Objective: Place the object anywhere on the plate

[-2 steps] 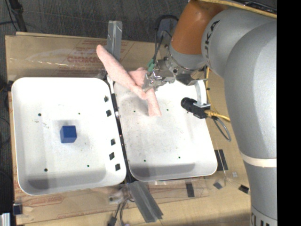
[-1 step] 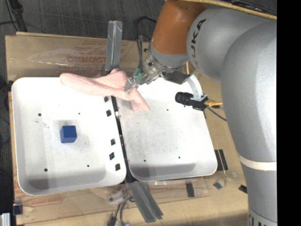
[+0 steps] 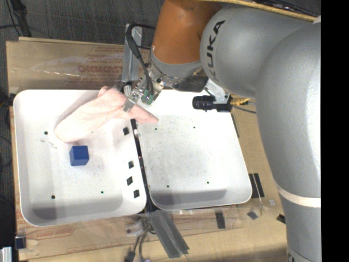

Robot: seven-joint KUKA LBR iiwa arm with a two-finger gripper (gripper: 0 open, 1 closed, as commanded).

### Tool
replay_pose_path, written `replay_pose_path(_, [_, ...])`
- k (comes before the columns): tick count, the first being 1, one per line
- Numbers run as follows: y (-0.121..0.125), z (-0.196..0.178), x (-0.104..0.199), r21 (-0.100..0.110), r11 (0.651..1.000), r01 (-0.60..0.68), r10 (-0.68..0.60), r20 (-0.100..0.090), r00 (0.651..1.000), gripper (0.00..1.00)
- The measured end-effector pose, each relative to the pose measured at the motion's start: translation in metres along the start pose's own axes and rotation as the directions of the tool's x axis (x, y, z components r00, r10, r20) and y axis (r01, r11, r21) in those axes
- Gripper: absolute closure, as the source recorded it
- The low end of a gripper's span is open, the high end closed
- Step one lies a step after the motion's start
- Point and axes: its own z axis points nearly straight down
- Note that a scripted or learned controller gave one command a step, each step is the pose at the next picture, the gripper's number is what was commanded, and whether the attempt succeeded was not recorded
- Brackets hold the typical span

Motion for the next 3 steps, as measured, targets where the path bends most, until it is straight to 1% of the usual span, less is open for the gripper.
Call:
replay_pose_path(1, [0.04,0.011,0.033,0.0,0.92,0.392,-0.392,0.001,0.92,1.0])
replay_pose_path(2, [0.052,0.004,0.049,0.0,0.791,0.612,-0.612,0.005,0.791,1.0])
replay_pose_path(3, [0.052,0.004,0.049,-0.001,0.79,0.613,-0.613,0.005,0.79,0.0])
